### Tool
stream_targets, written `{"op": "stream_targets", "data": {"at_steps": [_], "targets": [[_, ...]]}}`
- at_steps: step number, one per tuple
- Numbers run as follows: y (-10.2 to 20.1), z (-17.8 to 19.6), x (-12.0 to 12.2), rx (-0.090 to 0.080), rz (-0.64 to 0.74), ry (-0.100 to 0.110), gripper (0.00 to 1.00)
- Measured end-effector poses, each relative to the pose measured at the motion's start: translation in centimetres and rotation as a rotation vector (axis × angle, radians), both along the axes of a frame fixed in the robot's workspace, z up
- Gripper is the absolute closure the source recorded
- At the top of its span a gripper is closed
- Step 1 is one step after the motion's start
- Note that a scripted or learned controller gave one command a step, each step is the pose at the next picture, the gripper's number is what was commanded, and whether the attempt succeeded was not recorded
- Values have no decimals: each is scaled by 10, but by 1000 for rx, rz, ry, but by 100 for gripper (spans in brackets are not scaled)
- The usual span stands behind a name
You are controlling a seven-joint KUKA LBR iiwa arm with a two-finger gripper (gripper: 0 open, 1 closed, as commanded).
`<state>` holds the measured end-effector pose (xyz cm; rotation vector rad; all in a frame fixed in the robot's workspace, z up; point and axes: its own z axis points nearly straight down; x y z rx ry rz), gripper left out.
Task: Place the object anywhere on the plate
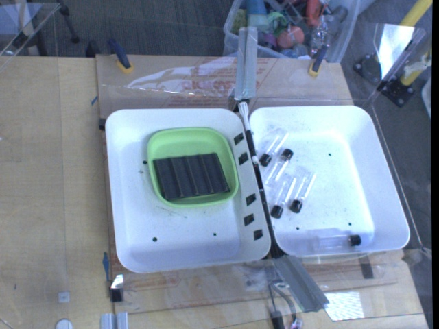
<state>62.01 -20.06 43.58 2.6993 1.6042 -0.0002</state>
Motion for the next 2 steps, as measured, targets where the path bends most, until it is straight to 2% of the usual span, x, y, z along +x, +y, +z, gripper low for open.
{"op": "stream_targets", "data": {"at_steps": [1, 2], "targets": [[-5, -1, 47, 0, -144, 0, 0], [-3, -121, 46, 2, -278, 5, 0]]}}
